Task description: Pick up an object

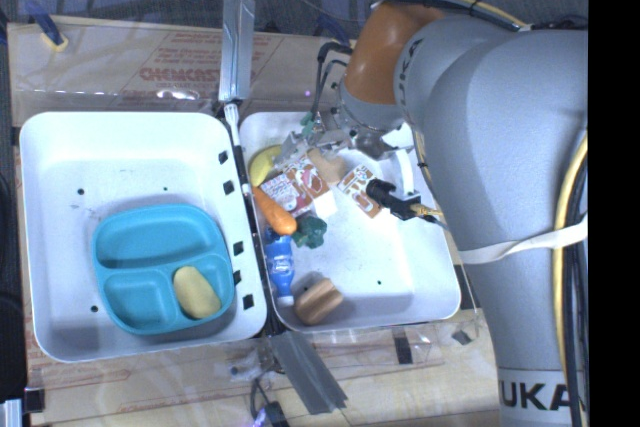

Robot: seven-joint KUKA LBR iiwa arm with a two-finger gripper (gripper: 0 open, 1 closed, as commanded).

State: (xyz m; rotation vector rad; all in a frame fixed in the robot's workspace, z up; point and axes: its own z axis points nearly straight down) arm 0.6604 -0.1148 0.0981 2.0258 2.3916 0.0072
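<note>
So in the right bin (430, 290), nearest the camera there's a bread roll (318, 300), then a bottle (280, 265), broccoli (312, 231), a carrot (273, 210), packets (300, 183) and a banana (263, 163). The gripper (322, 137) sits at the bin's far end, right over the packets. Can't tell if it's spread or pinching; the arm (470, 115) hides it.

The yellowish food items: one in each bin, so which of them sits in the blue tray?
The rounded yellow potato-like piece, resting in a lower compartment of the blue divided tray in the left bin; the yellow banana lies loose in the right bin.
</note>
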